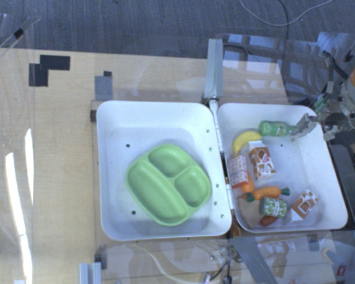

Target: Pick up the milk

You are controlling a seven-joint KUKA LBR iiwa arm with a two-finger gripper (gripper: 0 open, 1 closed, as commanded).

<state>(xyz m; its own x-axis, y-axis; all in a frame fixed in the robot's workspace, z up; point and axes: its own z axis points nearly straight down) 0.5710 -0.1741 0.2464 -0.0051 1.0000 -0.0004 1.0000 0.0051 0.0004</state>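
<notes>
The near edge of the surface point(47, 218) is pale wood, with two white bins side by side on it. In the left bin point(112, 218) a green plate point(168, 184) with three compartments lies flat, a little toward the near right.

The right bin point(337, 215) holds the small items. Nearest the front lie a red piece point(268, 220), too small to name, and just behind it a green can point(273, 206) on its side. Beside that, toward the right wall, a small carton point(305, 204) with orange and white print lies tilted. A carrot point(266, 193) lies across the bin just behind the can, its leafy tip pointing right. Against the left wall a pink-and-white pack point(238, 171) stands near the divider, and just right of it is a white and orange carton, probably the milk point(262, 161), lying near the bin's middle. A banana point(247, 140) curves behind both, touching or nearly touching the milk. Farther back a green bottle point(274, 128) lies on its side near the far wall.

The claw point(305, 126) hovers just right of the bottle, over the far right corner, well apart from the milk. I cannot tell how wide it stands; nothing is visibly held. The arm point(349, 108) enters from the right.
</notes>
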